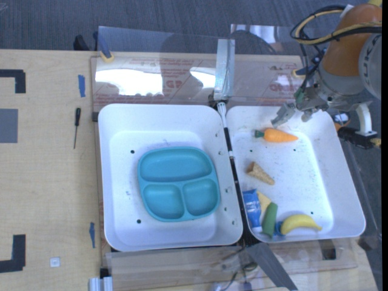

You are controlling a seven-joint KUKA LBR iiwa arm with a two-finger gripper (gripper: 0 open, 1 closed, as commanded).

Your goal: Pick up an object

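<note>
Surface (42,162): carries two white bins side by side.
Right bin (321,180): holds the carrot, a cone, a banana.
Arm (354,47): reaches over the right bin's far corner.
Tool (295,113): fingers spread, gripping nothing.
Carrot (280,136): just below-left of the tool, long axis left-right, green end leftward.

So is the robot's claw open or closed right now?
Open. The gripper has its two fingers spread apart, with bare white bin showing between them. It hangs just above the carrot, gripping nothing.
</note>
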